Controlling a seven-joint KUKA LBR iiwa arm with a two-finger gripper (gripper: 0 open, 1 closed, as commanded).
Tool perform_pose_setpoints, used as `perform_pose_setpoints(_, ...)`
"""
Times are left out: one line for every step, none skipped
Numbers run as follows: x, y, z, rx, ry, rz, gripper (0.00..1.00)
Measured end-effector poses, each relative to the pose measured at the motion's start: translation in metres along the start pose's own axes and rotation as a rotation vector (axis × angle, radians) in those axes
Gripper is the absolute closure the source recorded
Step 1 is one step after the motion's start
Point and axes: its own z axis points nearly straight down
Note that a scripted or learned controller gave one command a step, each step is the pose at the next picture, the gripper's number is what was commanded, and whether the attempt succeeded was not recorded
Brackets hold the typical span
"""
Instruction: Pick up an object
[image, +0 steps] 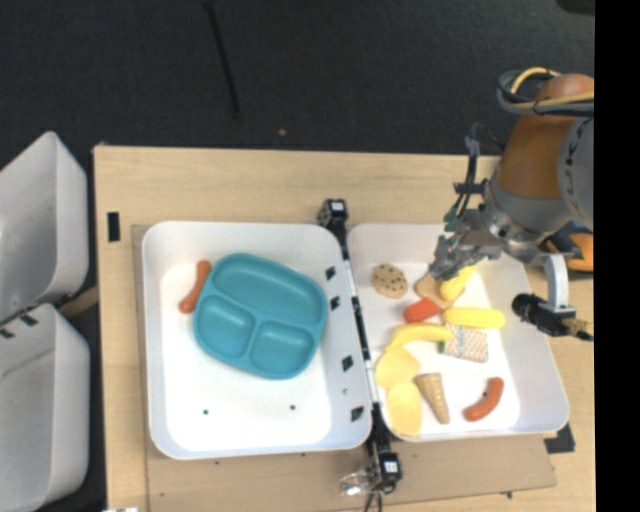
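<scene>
The right bin (530, 400) held smooth plastic toy food: a speckled round cookie (389, 279), a ridged cone (433, 396), a glossy red sausage (484, 398), pale yellow slices (400, 385) and a corn cob (474, 318). The left bin (170, 400) held a teal divided tray (262, 315) and an orange sausage (195, 286). A small rounded yellow piece (452, 288) lay at the far middle of the right bin, directly under the gripper (455, 262); whether the gripper was shut on it I could not tell.

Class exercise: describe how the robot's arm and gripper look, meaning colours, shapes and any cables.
The arm is bulky and rounded, grey with a broad orange band above the wrist. A yellowish cable loops over its top. The gripper is a small, dark grey metal assembly with thin wires alongside it.
</scene>
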Motion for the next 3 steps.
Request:
perform_pose_setpoints(0.017,0.039,-0.015,-0.002,0.000,0.000,1.00)
perform_pose_setpoints(0.022,0.062,-0.018,0.000,-0.002,0.002,1.00)
perform_pose_setpoints(0.029,0.062,-0.023,0.000,-0.003,0.002,1.00)
